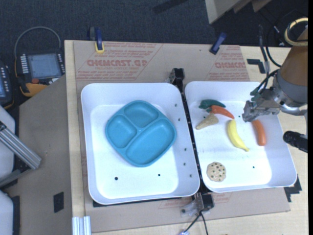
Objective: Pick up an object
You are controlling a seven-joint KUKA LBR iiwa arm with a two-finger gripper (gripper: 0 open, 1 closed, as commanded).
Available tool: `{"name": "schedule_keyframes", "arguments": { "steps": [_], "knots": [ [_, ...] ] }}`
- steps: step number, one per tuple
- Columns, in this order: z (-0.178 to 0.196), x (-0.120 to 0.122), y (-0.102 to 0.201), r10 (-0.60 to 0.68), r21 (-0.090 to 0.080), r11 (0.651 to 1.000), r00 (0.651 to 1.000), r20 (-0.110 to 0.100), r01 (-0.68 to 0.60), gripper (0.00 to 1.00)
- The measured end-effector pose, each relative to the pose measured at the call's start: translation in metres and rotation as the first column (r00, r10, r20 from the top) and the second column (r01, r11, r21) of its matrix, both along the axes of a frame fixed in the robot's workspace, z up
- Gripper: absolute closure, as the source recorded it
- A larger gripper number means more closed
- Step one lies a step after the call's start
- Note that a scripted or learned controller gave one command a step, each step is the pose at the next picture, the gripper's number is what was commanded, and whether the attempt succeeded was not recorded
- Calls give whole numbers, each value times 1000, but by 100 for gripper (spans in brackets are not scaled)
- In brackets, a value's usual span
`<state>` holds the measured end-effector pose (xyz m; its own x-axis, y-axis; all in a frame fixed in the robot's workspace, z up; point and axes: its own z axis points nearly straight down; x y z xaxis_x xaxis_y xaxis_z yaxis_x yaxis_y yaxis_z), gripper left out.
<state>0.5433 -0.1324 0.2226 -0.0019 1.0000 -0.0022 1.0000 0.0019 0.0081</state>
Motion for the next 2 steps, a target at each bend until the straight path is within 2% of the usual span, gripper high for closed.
{"name": "schedule_keyframes", "arguments": {
  "steps": [1,2],
  "knots": [
    [48,0,-9,-2,-1,1000,1000,-1,2,100],
    [63,1,-9,-1,0,1000,1000,-4,1,100]
  ]
}}
